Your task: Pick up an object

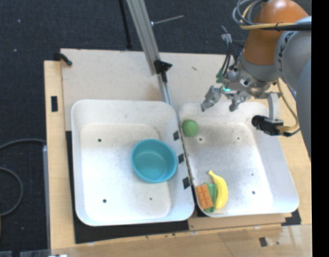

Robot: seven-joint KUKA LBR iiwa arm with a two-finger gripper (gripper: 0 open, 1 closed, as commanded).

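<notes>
- Camera view: two shallow white bins sit side by side on the bench, the left bin [89, 143] and the right bin [271, 170], their inner rims touching along the middle.
- Four loose things in all: one bowl, one ball, one banana, one orange block with a bit of green beside it.
- The left bin holds a single teal bowl [154, 160], upright, resting toward the bin's right half, near the dividing rim but apart from it.
- The right bin holds three things. One green ball [190, 127] lies in the far left corner, just beside the dividing rim.
- One yellow banana [220, 188] lies in the near left corner of the right bin, curved, its tip pointing toward the far side.
- One orange block [205, 196] lies just left of the banana, touching it, with a green piece [211, 190] wedged between them.
- One grey arm with an orange band [269, 36] comes in from the right.
- The gripper [222, 101] hangs above the far edge of the right bin, its two fingers [210, 99] spread apart with nothing between them, well apart from the banana and to the right of the ball.
- A metal pole [146, 36] slants over the bench from the far side, ending by the far rims of the bins.
</notes>
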